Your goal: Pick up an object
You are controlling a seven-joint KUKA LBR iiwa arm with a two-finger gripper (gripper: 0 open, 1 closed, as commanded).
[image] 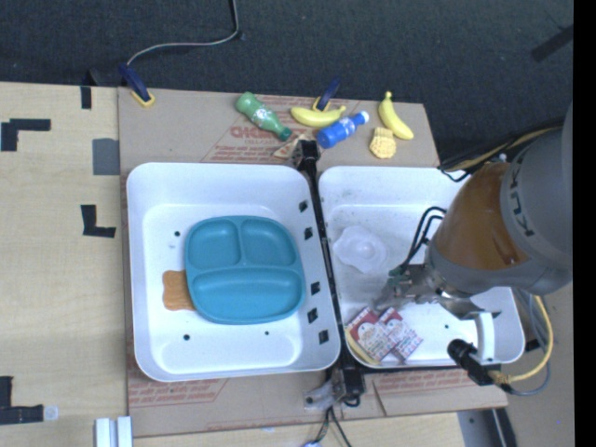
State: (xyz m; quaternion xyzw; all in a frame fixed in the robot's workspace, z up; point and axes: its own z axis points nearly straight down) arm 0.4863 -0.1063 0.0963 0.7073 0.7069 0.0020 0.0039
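My gripper (389,293) hangs low over the right bin (424,182), on the arm that comes in from the right. It sits just above a red and white packet (382,335), which lies on a small yellowish plate (355,343) at the bin's front. A clear plastic piece (359,248) lies just behind and to the left of the gripper. I see nothing held in the gripper. In the left bin (149,194) a blue divided plate (244,269) rests partly over an orange piece (174,291).
Behind the bins, on the cardboard, lie a green bottle (262,115), a banana (317,115), a blue bottle (340,129), a second banana (395,117) and a small yellow toy (381,142). A black divider (317,240) runs between the bins.
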